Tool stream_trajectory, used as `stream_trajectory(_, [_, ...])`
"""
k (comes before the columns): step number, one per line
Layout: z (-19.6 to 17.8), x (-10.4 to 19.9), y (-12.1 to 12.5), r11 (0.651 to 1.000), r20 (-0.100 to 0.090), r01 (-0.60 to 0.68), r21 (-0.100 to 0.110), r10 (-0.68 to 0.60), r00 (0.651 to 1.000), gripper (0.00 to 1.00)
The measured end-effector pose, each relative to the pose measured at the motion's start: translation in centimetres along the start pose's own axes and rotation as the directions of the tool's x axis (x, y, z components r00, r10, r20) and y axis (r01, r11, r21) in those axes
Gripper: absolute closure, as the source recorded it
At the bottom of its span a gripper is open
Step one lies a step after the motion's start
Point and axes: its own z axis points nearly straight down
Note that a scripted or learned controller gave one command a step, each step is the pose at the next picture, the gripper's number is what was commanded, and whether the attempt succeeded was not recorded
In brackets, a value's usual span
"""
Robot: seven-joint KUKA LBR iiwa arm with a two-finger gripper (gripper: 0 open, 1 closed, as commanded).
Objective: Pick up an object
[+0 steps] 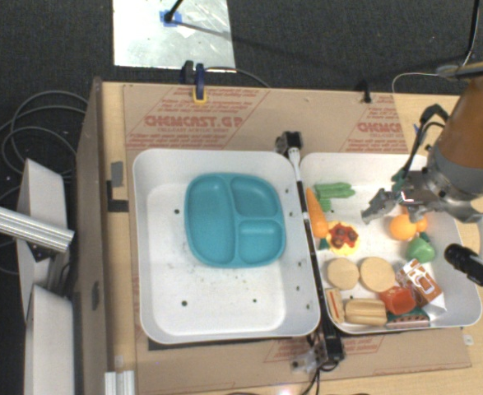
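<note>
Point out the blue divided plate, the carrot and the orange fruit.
blue divided plate (234,219): camera view, ridge between its compartments.
carrot (316,211): camera view, middle of its orange body.
orange fruit (404,227): camera view, its rounded top.

On my feed at the right edge of the frame: the grey KUKA arm (471,167), a rounded barrel with a broad orange band capping it. Below that, a pale grey wrist collar. The dark metal two-finger gripper (387,202) juts left, black cables looping beside it. A black knob sticks out lower right.
</note>
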Motion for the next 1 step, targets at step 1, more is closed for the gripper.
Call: stream_trajectory(1, [-1.88, -6.51, 2.55, 1.000, 0.003, -0.004, -0.005, 0.004, 1.000, 0.00])
